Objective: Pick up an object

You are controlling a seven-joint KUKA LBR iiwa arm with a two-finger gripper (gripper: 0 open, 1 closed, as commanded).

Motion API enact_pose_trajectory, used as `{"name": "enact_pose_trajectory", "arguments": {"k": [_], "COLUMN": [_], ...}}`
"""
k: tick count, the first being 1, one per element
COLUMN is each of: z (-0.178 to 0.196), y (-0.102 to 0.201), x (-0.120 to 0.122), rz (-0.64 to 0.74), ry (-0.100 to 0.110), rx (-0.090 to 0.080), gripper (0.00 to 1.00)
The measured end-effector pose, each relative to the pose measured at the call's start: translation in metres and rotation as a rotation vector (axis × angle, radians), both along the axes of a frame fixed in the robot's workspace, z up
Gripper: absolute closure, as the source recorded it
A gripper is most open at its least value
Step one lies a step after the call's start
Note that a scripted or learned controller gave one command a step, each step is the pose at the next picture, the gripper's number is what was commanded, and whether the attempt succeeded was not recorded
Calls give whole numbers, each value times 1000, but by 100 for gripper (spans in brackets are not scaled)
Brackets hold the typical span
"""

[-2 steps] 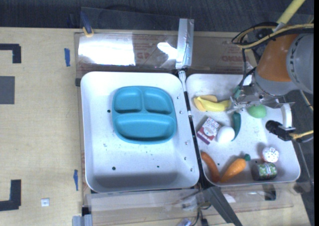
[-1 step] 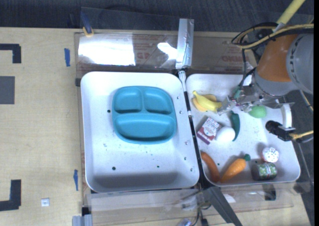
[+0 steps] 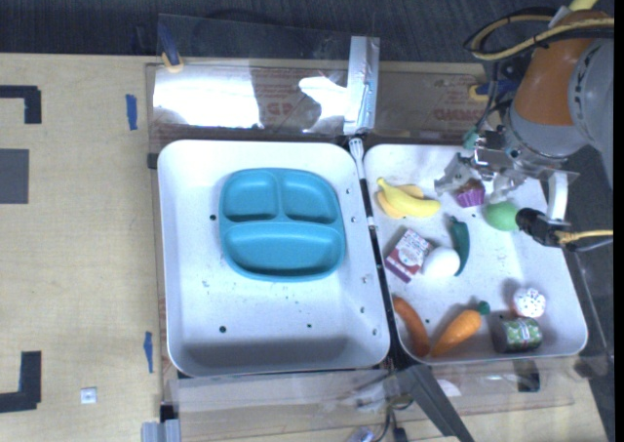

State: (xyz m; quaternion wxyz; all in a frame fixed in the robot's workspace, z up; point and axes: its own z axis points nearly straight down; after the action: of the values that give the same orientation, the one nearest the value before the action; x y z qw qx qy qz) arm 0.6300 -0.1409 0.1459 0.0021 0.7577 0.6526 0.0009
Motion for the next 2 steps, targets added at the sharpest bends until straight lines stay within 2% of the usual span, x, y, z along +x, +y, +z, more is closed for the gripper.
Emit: {"name": "enact_pose_trajectory", "arguments": {"k": [1,2], "z": [-40,-52], "y": [0,-28], "x": [-2,-30], "rz": [38,243], "ry": [-16,-3], "rx": [-3,22], "gripper": [0,0]}}
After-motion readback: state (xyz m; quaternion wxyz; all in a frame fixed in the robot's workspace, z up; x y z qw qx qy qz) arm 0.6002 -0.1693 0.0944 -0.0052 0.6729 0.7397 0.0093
